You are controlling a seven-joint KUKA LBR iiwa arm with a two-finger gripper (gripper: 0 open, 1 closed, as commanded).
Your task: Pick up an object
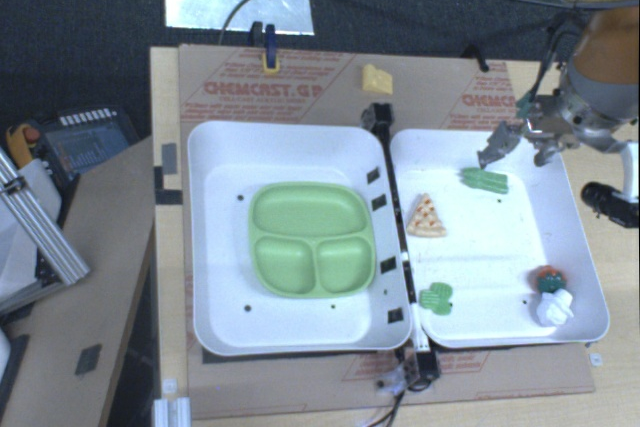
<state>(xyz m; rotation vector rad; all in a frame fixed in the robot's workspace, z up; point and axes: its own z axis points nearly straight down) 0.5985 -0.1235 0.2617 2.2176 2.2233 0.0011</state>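
The arm reaches in at the upper right, and its end effector [518, 147] hangs over the back part of the right bin [500, 320]. Two dark fingers [494, 152] point down and are spread apart, with nothing between them, so the end effector is open. Just below and slightly left of the fingertips lies a green ridged toy [485, 180] on the bin floor, near the end effector but apart from it.

Taking the green ridged toy as the landmark: a pizza slice toy [426, 216] lies below and to its left, near the bin's left wall. A small green leafy toy [436, 297] sits further below, in the front left corner of the same bin. A white toy with a red and green top [551, 297] rests well below and to the right, in the front right corner.

The left bin [215, 215] holds a green divided plate [310, 238] lying flat in its middle. A yellow block [377, 79] lies on the surface behind the bins, above and left of the landmark.
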